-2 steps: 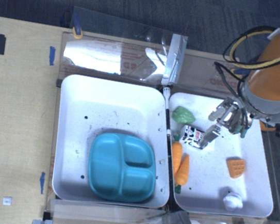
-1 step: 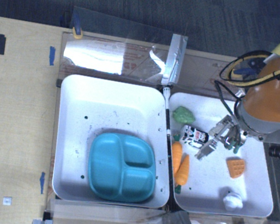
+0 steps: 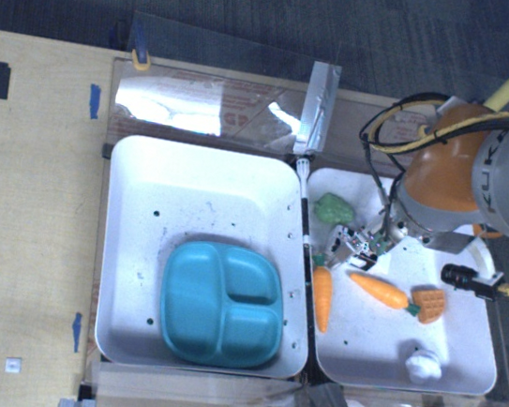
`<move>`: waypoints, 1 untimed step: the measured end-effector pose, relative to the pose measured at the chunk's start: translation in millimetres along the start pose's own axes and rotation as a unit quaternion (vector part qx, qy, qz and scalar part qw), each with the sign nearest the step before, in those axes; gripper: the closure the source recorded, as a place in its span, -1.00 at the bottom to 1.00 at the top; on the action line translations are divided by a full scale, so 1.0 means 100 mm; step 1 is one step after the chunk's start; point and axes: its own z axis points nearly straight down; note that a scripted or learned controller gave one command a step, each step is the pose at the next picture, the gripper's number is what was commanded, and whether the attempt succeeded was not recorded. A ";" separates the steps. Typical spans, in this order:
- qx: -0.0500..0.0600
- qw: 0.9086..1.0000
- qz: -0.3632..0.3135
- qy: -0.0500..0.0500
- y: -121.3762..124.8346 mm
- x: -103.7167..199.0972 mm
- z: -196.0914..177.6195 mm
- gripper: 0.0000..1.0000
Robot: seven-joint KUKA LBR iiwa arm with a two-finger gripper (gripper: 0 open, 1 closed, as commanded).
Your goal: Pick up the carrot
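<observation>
Two carrots lie in the right bin (image 3: 467,367). One orange carrot (image 3: 321,298) rests lengthwise along the bin's left wall. The other carrot (image 3: 378,289) lies near the middle, its green top pointing right. My gripper (image 3: 356,245) hangs low over the bin's upper left part, just above and between the two carrots, with nothing seen in it. The grey arm with its orange band comes in from the upper right.
A green leafy toy (image 3: 333,209) sits in the right bin's far left corner. An orange waffle-like piece (image 3: 430,304) lies beside the middle carrot's top, and a white item (image 3: 423,366) near the front. The left bin (image 3: 144,181) holds a blue divided plate (image 3: 220,305).
</observation>
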 end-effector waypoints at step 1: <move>0.001 0.998 0.058 0.000 -0.93 0.55 -0.01 -1.00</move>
